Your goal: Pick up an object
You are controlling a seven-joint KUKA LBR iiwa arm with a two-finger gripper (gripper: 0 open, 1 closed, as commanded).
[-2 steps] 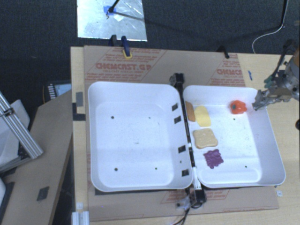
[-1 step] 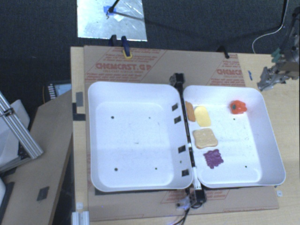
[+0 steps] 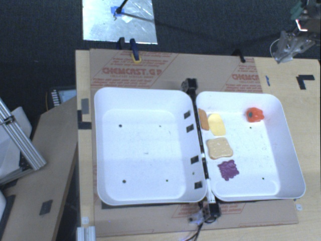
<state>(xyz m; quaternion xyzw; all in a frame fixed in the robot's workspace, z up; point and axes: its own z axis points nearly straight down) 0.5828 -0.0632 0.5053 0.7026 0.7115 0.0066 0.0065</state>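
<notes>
- White right bin [image 3: 288,149] gathers all the pieces: red toy [image 3: 255,114], yellow slice [image 3: 216,124], toast [image 3: 219,147], purple grapes [image 3: 228,169].
- Claw [image 3: 291,43] sits at the far right, away from the bins; its opening I cannot tell.

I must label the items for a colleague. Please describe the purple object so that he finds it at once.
Look in the right bin, along its left side. The purple object lies lowest in the column there, just below the tan bread slice. It alone is purple and bumpy-edged.

I see the bench [image 3: 60,149] carrying a brown cardboard sheet [image 3: 165,69] printed with red lettering. On that sheet sit two shallow white bins touching side by side, the left bin [image 3: 143,144] and the right bin [image 3: 286,149].
</notes>
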